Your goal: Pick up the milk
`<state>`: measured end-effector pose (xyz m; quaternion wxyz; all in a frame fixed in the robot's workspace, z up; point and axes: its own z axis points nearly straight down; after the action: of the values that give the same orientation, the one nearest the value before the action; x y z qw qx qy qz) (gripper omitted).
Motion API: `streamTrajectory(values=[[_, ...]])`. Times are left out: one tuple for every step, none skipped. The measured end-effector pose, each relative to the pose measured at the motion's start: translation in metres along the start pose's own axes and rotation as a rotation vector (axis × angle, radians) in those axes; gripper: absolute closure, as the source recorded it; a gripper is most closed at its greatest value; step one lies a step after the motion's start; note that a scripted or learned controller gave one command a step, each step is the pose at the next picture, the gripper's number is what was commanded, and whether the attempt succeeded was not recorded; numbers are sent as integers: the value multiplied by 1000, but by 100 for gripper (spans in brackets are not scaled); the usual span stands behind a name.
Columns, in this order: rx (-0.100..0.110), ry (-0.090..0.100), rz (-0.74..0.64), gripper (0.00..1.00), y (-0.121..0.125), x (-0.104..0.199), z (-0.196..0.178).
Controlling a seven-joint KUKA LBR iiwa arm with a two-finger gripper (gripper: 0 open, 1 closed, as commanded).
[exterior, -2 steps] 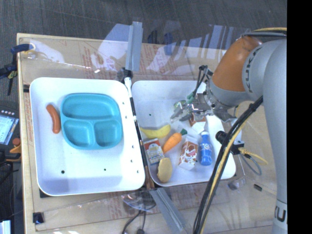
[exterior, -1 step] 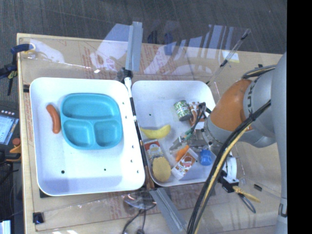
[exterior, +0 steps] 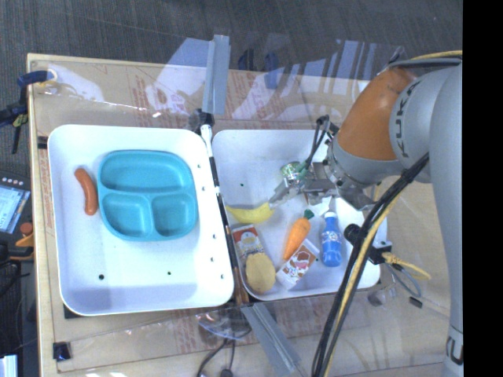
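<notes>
The left bin (exterior: 71, 281) holds a red sausage (exterior: 86, 190) at nine o'clock and a blue tray (exterior: 148, 193) in the middle. In the right bin (exterior: 244, 151), a banana (exterior: 250, 212) lies above a small box (exterior: 248, 239) and a potato (exterior: 260, 272). The milk (exterior: 298, 264), a little carton, lies flat at six o'clock, touching the carrot (exterior: 295, 237). A blue bottle (exterior: 332, 240) sits at four o'clock. The gripper (exterior: 295, 181) hangs over the middle, likely to reach down; its fingers look narrow and hold nothing.

I get bright, even overhead light — the white bins (exterior: 134, 289) nearly blow out. Pale glare streaks smear the bench top (exterior: 314, 85) behind them; shadows stay soft, detail slightly blurry.
</notes>
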<state>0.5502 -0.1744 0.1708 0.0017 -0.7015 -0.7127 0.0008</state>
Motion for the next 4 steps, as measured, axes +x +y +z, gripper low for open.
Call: streamTrajectory(values=[[0,-1,-76,0,63,-32,31],[-1,-1,-88,0,95,-35,80],[0,-1,-95,100,96,-33,71],[0,-1,-96,0,96,-33,71]])
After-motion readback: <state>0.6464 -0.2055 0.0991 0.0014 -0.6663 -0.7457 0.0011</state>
